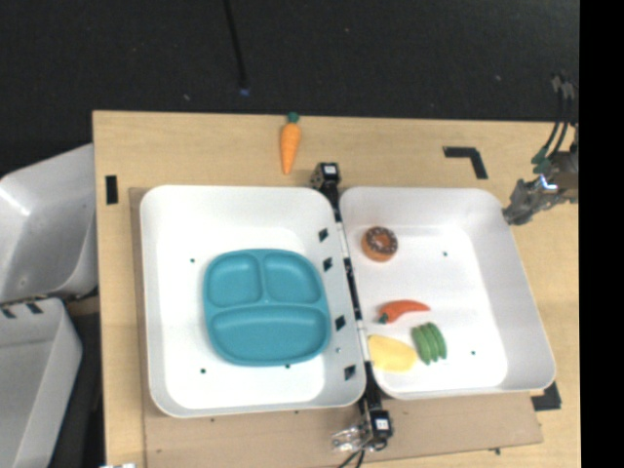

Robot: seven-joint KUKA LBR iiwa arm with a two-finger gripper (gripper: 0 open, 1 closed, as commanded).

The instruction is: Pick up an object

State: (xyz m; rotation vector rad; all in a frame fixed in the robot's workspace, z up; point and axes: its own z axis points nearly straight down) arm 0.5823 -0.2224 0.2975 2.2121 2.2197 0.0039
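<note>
Four toys in the right bin [487, 224]: doughnut [379, 243], chilli [402, 310], lemon [392, 353], cucumber [428, 342]; hand [534, 195] state unclear.

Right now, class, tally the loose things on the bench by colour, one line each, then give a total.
Orange: 1, the carrot on the bench above the bins
Brown: 1, the doughnut
Red: 1, the pepper
Yellow: 1, the yellow fruit
Green: 1, the green vegetable
Blue: 1, the plate
Total: 6

The scene is evenly and brightly lit from above. Mild glare is seen on the white bins [487, 373], which look slightly washed out. Only faint, soft shadows are cast. The whole frame is rendered somewhat soft and grainy.
</note>
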